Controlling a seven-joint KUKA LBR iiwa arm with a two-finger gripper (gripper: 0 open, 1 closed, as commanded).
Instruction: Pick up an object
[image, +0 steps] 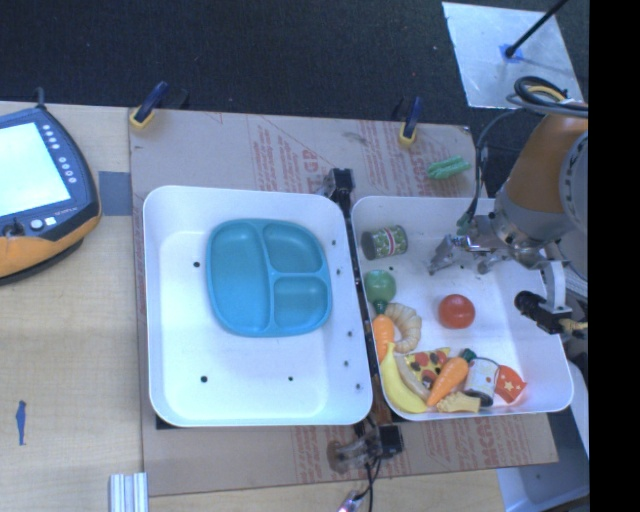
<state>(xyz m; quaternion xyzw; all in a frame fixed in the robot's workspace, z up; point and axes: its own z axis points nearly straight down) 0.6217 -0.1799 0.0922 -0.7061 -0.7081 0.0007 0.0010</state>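
Overhead, the arm (545, 170) comes in from the right and its gripper (468, 252) hangs over the upper part of the right bin (540, 350). Two thin metal fingers (443, 255) splay downward, spread apart, with nothing between them.

Nearest the gripper is a small can (385, 241), lying on its side at the bin's upper left; it has a green label and pale metal ends. Below the gripper and apart from it sits a tomato (457, 311), round, red and glossy, alone on bare white floor. A green apple (379, 286) rests against the bin's left wall under the can.

Toys crowd the lower part of the bin: a beige ridged shrimp (404, 325), a yellow banana (397, 388) curving along the lower left, a carrot (447, 380) lying slantwise across the pile, a pizza slice (428, 362) with dark dots, and a red-and-white piece (503, 383) at lower right.

Left bin (175, 380) holds a blue divided plate (268, 275), lying flat. A green object (448, 168) lies on the board beyond the right bin, and a tablet (40, 190) sits at far left.
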